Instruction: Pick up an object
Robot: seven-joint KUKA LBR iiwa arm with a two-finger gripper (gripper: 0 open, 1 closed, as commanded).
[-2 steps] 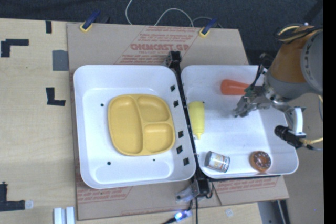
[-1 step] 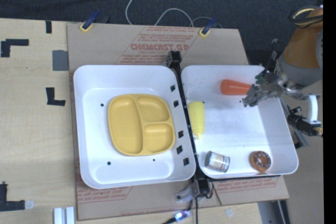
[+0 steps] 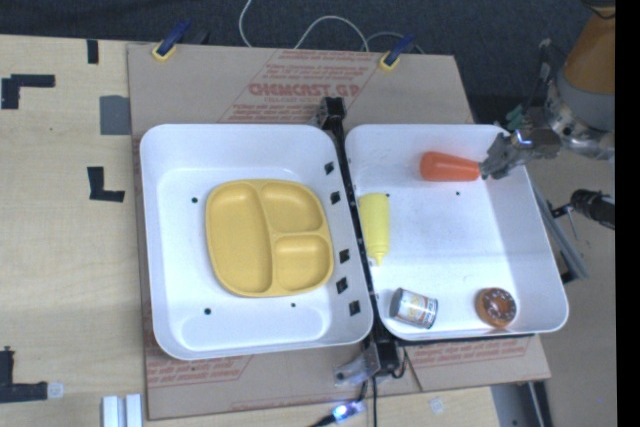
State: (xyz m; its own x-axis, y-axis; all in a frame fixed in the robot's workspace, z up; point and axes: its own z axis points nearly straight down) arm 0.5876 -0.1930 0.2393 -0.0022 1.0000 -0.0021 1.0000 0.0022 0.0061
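Can (image 3: 413, 308) lies tilted; carrot (image 3: 449, 166) lies crosswise, tip at gripper (image 3: 497, 162)

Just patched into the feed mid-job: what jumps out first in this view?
The big yellow divided plate in the left bin dominates. In the right bin, an orange carrot lies near the far edge with the gripper right at its tip; a yellow bottle lies by the divider, with a small can and a donut along the near side.

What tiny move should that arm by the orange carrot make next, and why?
Probably a short slide inward and down over the carrot. The gripper sits at the right bin's far rim, beside the carrot's tip rather than around it, so nothing is gripped yet.
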